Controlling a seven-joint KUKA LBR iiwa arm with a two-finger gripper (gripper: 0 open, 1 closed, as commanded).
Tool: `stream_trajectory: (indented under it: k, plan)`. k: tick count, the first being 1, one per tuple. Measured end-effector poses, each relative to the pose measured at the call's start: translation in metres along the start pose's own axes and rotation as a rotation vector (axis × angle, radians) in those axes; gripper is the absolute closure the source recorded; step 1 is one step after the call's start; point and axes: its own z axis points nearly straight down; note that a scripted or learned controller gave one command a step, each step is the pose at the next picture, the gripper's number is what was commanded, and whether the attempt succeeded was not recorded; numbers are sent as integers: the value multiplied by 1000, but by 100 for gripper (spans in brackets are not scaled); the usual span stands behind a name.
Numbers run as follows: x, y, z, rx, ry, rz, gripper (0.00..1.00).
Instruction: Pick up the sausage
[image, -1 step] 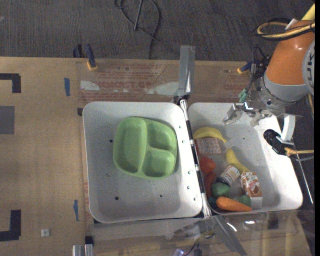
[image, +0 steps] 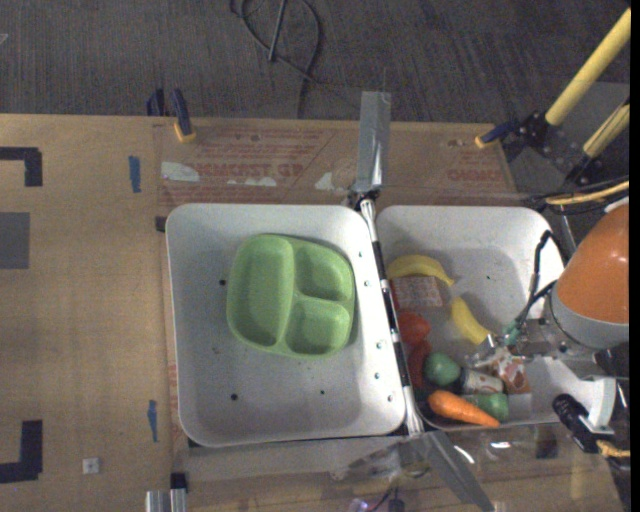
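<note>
We start at the left on the bare bench (image: 80, 300), then the left bin (image: 200, 400), where a green divided plate (image: 292, 295) lies alone, nothing on it. Past the seam we come into the right bin (image: 480, 230), and here it gets crowded. A banana (image: 420, 267) lies up top, with a printed packet (image: 420, 293) just below it. Hard against the bin's left wall is a dark red piece, which we take to be the sausage (image: 417, 350) (it is partly tucked behind its neighbours, so that is a judgement). Its long axis seems to run up and down the view, along that wall. Just beside it sits a round green fruit (image: 442, 368), with a carrot (image: 462, 408) slanting below.

Further right, the tool (image: 500, 362) hangs low over a small white-and-red carton (image: 485, 380), near a second banana (image: 466, 322). Whether it is released or clenched we cannot tell, as the wrist hides it. The orange band (image: 600, 275) of the arm looms at the edge.

So the sausage lies to the view's left of the tool, with the green fruit between them. We reckon the coming move is a short shift that way, with the tool turned to close across the sausage's width, and the wall crowds one side.
</note>
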Motion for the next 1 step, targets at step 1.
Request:
stream_trajectory:
  k: [1]
  plan:
    - [-32, 2, 11, -11, -1, 336, 0]
